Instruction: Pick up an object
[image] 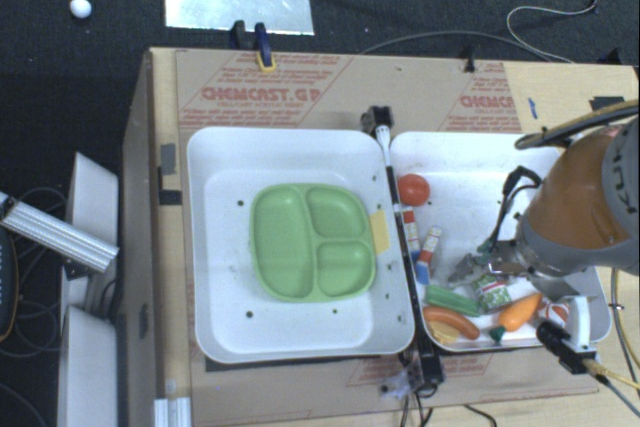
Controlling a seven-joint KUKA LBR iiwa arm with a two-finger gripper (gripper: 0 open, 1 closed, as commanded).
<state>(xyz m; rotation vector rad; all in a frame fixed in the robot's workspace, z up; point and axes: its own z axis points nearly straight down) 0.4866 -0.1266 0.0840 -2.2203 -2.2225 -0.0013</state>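
Dark carpet surrounds a cardboard-topped bench (300, 85) carrying two shallow white bins. Left bin (215, 245): one green divided plate (310, 242), plus a small yellow piece (380, 232) at its right wall. Right bin (455, 160): all loose items sit along its left wall and near edge.

Items noted: red ball (413, 189) by the divider; small bottle-like pieces (425, 250) just nearer; green pepper-like item (452, 298); hot dog (451, 323) at the near edge; orange carrot (519, 312) to the right; a green-and-white packet (492, 293) between pepper and carrot.

Arm (580, 205) enters from the right, wrist low over the near part of the right bin. Gripper (478, 265) sits just above the packet and pepper. Finger spread: cannot tell; metal parts blur together. Nothing visibly held.

Judgement: approach phase, no grasp yet. Items here are crowded and touching, so a descent risks straddling two things or pushing them against the bin wall. Best target is probably the packet or pepper directly beneath. Centre over one item, align the closing direction across its short side, and lift slowly to confirm hold.
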